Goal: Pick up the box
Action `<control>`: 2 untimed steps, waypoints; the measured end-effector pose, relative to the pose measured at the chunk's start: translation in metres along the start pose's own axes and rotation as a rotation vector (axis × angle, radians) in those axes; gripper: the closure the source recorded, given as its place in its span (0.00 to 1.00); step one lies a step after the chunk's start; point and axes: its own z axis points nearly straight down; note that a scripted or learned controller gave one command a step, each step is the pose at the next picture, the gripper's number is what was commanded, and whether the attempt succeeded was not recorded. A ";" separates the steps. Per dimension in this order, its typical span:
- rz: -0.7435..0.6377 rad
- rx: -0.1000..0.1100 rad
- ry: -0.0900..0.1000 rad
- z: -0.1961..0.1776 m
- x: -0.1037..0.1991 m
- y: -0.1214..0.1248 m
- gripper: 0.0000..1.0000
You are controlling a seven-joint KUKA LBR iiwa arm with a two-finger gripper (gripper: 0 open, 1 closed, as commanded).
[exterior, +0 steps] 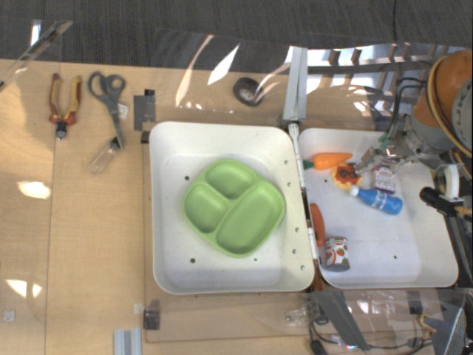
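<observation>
Two white bins sit side by side on the wooden bench [74, 235].

Left bin [170, 265]: holds one green divided plate [234, 207], set at a slant near the middle, three compartments.

Right bin [414, 265]: several small things.
- The box [384, 177], small, white with red print, lies in the far half of the bin, towards the right.
- A blue bottle [378, 200] lies on its side just in front of the box, touching or nearly so.
- An orange carrot-shaped piece [330, 160] lies near the far left corner, with a small red-and-orange item [346, 175] just beside it.
- A long red piece [317, 225] lies along the left wall.
- A small can [336, 251] stands near the front left corner.

Arm [443, 87] comes in from the right, over the far right corner of the right bin. The tool [378, 156] sits low just behind the box, very close to its far edge. Contact unclear. Cannot tell whether the tool is open or closed; glare and clutter mask it. The box looks to be resting on the bin floor.

Bench, far left: red-handled pliers [61, 103] and grey scissors [109, 98], near each other but apart.
</observation>
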 end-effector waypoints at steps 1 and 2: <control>-0.006 -0.015 -0.009 -0.015 -0.001 0.005 1.00; -0.006 -0.015 -0.009 -0.015 -0.001 0.004 0.00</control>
